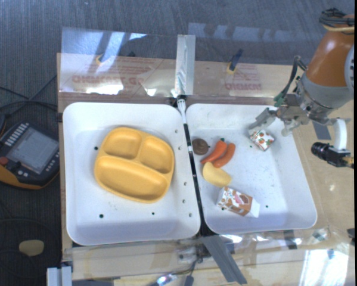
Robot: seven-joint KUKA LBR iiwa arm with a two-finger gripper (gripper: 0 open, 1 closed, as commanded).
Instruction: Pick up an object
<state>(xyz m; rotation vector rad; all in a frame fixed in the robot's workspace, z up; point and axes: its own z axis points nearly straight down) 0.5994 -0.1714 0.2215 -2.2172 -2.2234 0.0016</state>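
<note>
My gripper (275, 123) hangs over the upper right part of the right bin (297, 183), its two fingers spread apart and open with nothing between them. A small white carton with a red print (261, 139) lies just below the left fingertip (260, 119), close to it and outside the gap. Further left in the same bin are a brown round piece (198, 145), two orange carrot-like pieces (219, 152) and a yellow piece (216, 174). A larger printed carton (238, 202) lies toward the front of the bin.
The left bin (77, 213) holds a yellow divided plate (133, 162). A ridge (190, 159) separates the two bins. Clear plastic panels (184, 70) stand behind the bins. A handheld control unit (20, 151) lies on the floor at far left.
</note>
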